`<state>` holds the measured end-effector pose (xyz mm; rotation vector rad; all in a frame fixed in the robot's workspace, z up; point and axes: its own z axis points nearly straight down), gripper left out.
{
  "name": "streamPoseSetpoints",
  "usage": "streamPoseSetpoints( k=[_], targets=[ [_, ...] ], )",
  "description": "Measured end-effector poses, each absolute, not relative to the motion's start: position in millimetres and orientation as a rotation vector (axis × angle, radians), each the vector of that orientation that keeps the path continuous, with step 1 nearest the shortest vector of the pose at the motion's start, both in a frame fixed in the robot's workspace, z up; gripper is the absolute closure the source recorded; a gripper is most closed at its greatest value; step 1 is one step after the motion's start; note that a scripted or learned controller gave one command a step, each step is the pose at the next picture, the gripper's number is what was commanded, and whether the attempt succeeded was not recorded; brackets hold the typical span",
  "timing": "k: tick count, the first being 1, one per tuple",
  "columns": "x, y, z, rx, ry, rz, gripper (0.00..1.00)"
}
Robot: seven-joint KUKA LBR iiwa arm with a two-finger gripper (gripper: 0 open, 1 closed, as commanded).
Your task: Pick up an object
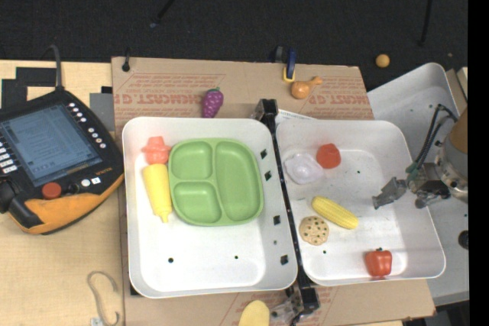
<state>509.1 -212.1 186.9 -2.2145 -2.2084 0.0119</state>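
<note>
I reach in from the right, and my gripper [405, 195] hangs over the right-hand part of the right bin [416, 240], its two dark fingers spread apart with nothing between them. Below and to the left of the gripper, on the bin floor, lies a yellow corn cob [335, 212], tilted, with a round speckled cookie [313, 230] just beside its lower left end. A red tomato [329, 156] sits toward the back of this bin, close to a pale translucent cup [301, 168] on its left. A red pepper [378, 263] rests near the front edge of the bin, below my gripper and apart from it. In the left bin [199, 263] there is a green divided plate [215, 182], with a yellow bottle [157, 191] lying along its left side and an orange-pink item [155, 150] at the bottle's top end. Behind the bins, on the cardboard [168, 91], sit a purple grape bunch [212, 101] and an orange pear-shaped toy [303, 87]. A tablet-style controller [53, 156] lies on the bench far left.
</note>
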Motion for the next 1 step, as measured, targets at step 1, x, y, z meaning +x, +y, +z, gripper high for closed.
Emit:
streamPoseSetpoints(
  k=[1],
  targets=[
    [512.1,-212.6,194.2,-2.221,-2.220,0.001,0.00]
  ],
)
